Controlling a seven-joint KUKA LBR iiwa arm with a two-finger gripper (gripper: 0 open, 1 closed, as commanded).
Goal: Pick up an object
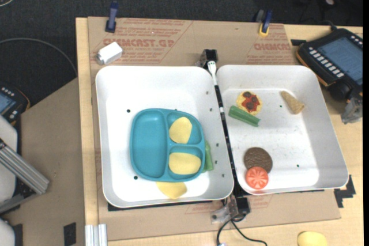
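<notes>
A plywood bench (pixel 173 37) stands on dark carpet and bears two shallow white plastic bins side by side, the left bin (pixel 109 124) and the right bin (pixel 323 141) meeting along a dark central seam. The state of the gripper cannot be told from this camera view, so every candidate for pickup lies free in its bin. In the right bin: a small flat toy pizza slice with red topping (pixel 250 102), touching or just beside a green stick-shaped piece (pixel 244 116) below it; a tan wedge-shaped piece (pixel 293 102) near the far right corner; a flat brown disc (pixel 257 157), with a red round tomato-like piece (pixel 257 178) just in front of it, seemingly in contact. In the left bin: a teal compartmented plastic tray (pixel 149 144) holding two yellow oval pieces (pixel 181 130) (pixel 184 163) in its two right compartments, and a third yellow piece (pixel 172 188) partly under the tray's near edge. Likely hazards, as a judgement: flat items such as the disc and pizza offer little height for a pinch and may slip; paired pieces may be nudged or lifted together; pieces in the tray are shielded by its walls; items near bin walls limit approach room.
</notes>
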